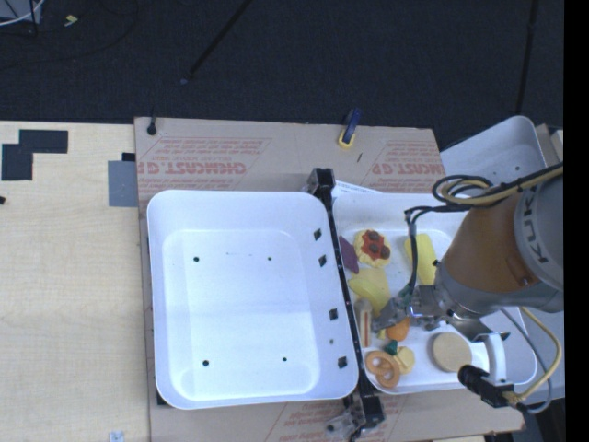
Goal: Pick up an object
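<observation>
Down in the right bin (529, 376) among toy foods, claw (402, 313) just beside the yellow pepper (370, 286); grip state impossible to tell. Reaching stage, likely; next, closing and lifting.

Small toy foods clustered in right bin (515, 380): pretzel (383, 368) and tan disc (450, 351) below gripper (398, 316); yellow piece (371, 286), possibly pepper, above-left.
</observation>
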Controlling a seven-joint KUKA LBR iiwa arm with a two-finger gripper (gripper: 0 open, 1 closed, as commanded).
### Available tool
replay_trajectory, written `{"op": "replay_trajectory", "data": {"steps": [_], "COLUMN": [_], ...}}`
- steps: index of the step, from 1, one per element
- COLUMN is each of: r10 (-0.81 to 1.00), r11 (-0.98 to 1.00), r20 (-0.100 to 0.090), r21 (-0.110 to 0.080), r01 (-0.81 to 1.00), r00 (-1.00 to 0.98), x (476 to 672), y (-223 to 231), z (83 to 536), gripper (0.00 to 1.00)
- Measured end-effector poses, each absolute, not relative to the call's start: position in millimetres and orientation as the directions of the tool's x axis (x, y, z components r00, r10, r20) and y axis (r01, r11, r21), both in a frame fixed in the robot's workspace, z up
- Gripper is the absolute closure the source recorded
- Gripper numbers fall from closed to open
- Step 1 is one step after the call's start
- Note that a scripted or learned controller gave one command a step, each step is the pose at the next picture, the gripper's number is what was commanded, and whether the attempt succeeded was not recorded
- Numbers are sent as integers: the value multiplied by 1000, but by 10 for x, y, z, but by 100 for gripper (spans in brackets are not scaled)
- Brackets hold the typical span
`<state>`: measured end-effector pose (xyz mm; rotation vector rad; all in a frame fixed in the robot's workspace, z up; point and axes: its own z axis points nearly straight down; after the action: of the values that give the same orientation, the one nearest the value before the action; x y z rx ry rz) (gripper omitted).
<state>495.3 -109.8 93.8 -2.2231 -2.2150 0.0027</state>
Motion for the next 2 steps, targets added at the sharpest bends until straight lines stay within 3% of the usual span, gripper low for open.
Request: {"op": "replay_trajectory", "data": {"steps": [1,2], "r10": [1000,1000], "r11": [-4,3], "r20": [1,0], "r21": [-4,2], "r01": [1000,1000], "r00": [4,-3], "x": [4952,5667], "y": [-1099,-1031], "z": [938,875], "gripper": [0,0]}}
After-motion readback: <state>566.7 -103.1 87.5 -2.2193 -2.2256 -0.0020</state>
